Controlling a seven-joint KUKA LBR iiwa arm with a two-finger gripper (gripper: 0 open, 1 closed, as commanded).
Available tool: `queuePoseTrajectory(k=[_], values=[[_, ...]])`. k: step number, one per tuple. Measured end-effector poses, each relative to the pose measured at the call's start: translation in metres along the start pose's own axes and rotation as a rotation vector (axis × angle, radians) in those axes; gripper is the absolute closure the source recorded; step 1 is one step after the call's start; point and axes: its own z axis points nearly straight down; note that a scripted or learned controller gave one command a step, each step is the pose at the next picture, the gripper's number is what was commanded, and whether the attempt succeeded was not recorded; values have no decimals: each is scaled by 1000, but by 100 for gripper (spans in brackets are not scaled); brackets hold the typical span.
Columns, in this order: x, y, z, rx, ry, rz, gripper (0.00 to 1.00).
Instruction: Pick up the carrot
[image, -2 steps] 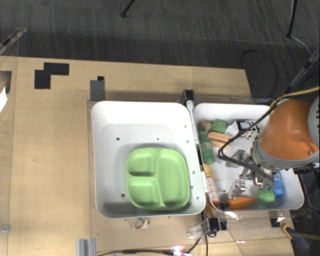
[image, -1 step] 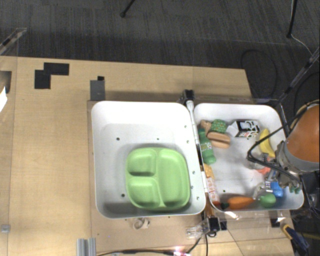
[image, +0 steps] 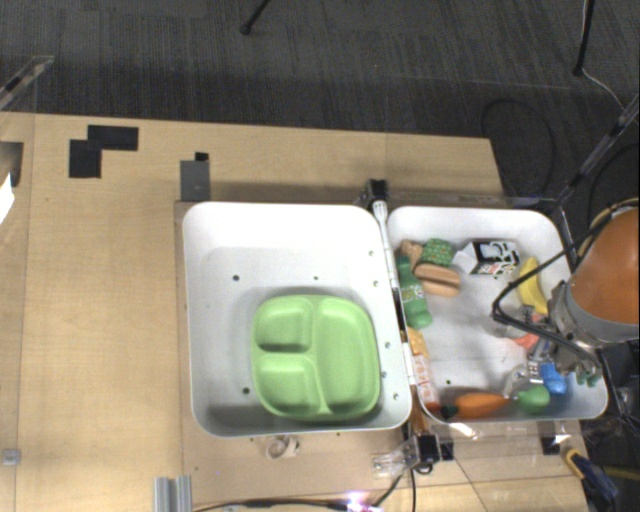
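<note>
Sitting in the left bin (image: 210, 300), a green divided plate (image: 315, 352) is fully visible. The carrot (image: 478, 405) lies along the right bin's (image: 470, 225) near wall, among half-hidden toys. The arm (image: 605, 280) leans in from the right edge, cut off; its jaws (image: 535, 372) are too cluttered to read.

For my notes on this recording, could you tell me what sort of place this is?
Probably a robotics lab: two white bins on a wooden bench, toy food like the carrot, and loose cables.
</note>
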Motion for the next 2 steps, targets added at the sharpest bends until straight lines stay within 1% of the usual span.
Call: queuePoseTrajectory(k=[1, 2], values=[[-45, 21, 8, -1, -2, 343, 0], [-58, 82, 8, -4, -3, 556, 0]])
